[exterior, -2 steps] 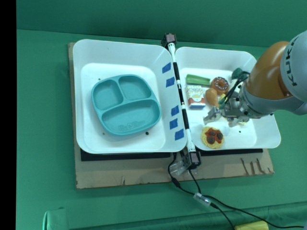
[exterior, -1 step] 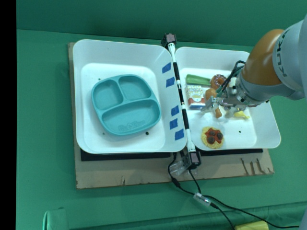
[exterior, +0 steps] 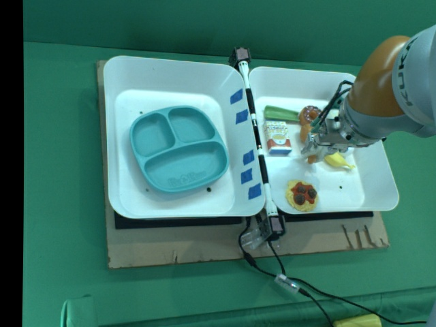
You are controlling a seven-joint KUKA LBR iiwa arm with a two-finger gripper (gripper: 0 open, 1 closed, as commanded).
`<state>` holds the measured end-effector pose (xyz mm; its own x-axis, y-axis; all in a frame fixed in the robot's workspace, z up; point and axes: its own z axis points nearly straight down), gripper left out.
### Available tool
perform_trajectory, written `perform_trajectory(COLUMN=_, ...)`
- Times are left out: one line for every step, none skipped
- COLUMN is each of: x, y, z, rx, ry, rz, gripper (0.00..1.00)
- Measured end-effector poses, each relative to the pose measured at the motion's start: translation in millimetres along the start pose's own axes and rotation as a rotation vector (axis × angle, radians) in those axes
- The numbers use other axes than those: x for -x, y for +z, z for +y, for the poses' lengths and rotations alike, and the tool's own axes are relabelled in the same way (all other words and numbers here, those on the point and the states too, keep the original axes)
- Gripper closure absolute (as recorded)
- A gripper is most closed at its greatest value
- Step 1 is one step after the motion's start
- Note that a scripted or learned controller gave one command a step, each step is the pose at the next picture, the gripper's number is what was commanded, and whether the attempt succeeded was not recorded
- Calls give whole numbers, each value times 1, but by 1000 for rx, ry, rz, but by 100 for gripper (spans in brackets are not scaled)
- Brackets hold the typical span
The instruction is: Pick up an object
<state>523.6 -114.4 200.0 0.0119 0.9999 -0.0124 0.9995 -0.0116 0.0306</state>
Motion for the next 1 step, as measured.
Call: perform_trajectory(x=0, y=0, z=0, rx=0, ry=0, rz=0, gripper=0)
